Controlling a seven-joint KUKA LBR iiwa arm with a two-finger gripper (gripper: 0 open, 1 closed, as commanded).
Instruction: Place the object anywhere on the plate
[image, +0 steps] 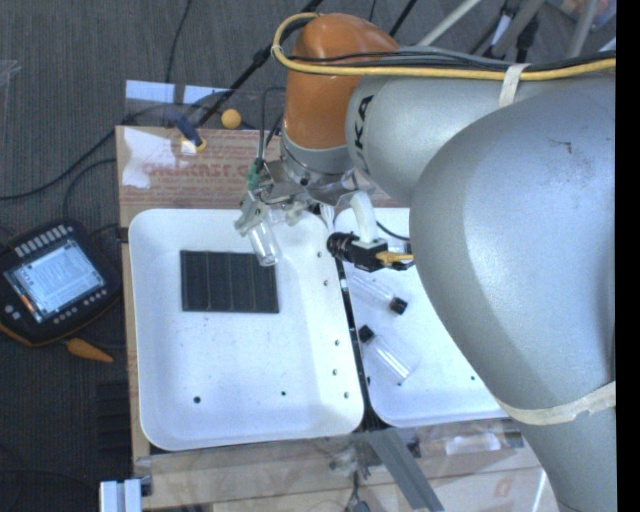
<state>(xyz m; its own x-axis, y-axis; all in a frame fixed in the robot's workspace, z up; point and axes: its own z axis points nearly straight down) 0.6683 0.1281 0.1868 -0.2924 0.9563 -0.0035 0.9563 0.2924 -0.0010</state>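
A black ribbed plate (229, 282) lies flat in the left bin (240, 390), toward its far half. My gripper (262, 232) hangs over the plate's far right corner, reaching down from the orange-banded wrist. Between its fingers sits a small clear tube (265, 245), tilted, its lower end just above the plate's far edge. The gripper is shut on that tube. The arm's big grey body covers much of the right bin (430, 400).
In the right bin lie two more clear tubes with black caps (385, 297) (385, 357), near the wall between the bins. Cardboard (180, 165) and a yellow ball (231, 118) sit behind the left bin. A teach pendant (50, 278) lies on the floor at left.
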